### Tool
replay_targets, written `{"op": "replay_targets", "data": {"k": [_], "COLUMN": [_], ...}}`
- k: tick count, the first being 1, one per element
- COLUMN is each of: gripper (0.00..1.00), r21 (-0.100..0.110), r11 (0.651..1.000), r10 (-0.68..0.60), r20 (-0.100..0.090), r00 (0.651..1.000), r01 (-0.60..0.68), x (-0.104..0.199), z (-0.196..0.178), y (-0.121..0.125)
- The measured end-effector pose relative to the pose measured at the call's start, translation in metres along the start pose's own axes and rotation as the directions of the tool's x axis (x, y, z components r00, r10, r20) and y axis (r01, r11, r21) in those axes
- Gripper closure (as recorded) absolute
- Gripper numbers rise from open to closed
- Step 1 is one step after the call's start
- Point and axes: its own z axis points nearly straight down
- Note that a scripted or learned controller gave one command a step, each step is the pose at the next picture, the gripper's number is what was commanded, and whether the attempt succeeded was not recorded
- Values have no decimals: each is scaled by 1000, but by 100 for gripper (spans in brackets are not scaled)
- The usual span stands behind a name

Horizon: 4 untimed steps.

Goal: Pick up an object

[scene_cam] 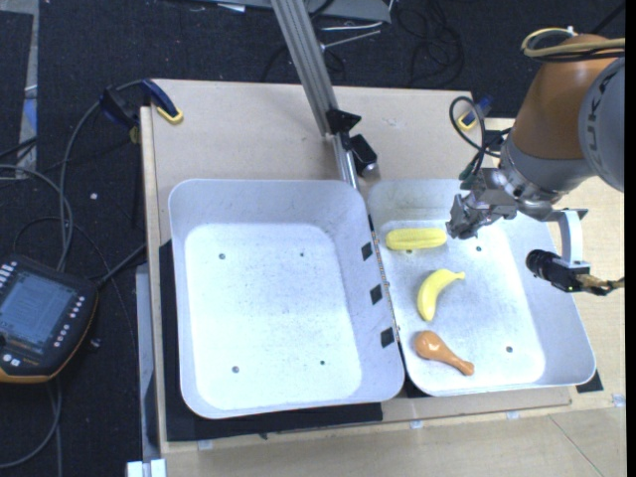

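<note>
My claw (465,222) hovers just beside the yellow corn cob (415,238); I cannot tell its state. I should centre over the cob before descending.

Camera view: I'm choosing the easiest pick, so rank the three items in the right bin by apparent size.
1. Orange drumstick-shaped toy and yellow banana: they look about alike, so I can't rank them.
2. Yellow corn-like piece: slightly smaller, though farther from the camera.
</note>
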Motion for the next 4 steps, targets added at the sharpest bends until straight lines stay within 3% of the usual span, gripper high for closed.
{"op": "replay_targets", "data": {"k": [2, 3, 4], "gripper": [100, 100, 100], "r21": [1, 0, 0], "r11": [1000, 1000, 1000], "r10": [-5, -3, -5], "r20": [-1, -1, -1], "r00": [1000, 1000, 1000], "r01": [5, 3, 5], "x": [95, 136, 196], "z": [-9, -12, -22], "y": [6, 16, 33]}}
